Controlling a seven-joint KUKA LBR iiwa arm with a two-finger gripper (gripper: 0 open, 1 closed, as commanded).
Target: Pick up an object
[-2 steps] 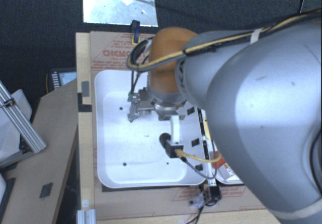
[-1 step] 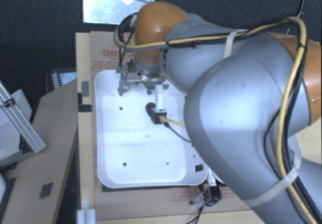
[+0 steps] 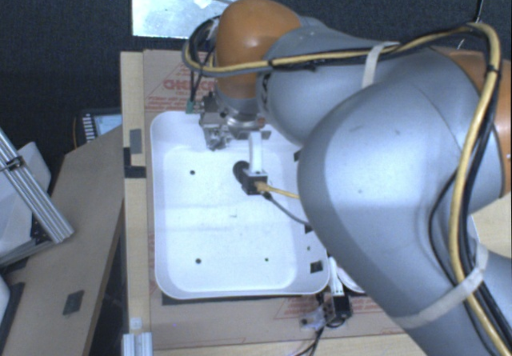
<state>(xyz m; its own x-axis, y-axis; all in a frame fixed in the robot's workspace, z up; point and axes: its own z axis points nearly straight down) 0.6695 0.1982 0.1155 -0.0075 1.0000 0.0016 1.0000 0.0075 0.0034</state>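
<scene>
Object position: cannot tell, arm (image 3: 384,170) hides much of surface. Claw (image 3: 214,138) low over far end of white bin (image 3: 164,210); opening cannot tell, nothing seen held. Step: likely approach. Next: locate target, descend, close.

Small dark bit (image 3: 316,266) at white bin's (image 3: 154,202) near-right rim

The tan bench (image 3: 136,210) bears what looks like a red-printed cardboard sheet (image 3: 172,86). A shallow white bin (image 3: 216,226) sits flat on that sheet, near the bench's left edge.
</scene>
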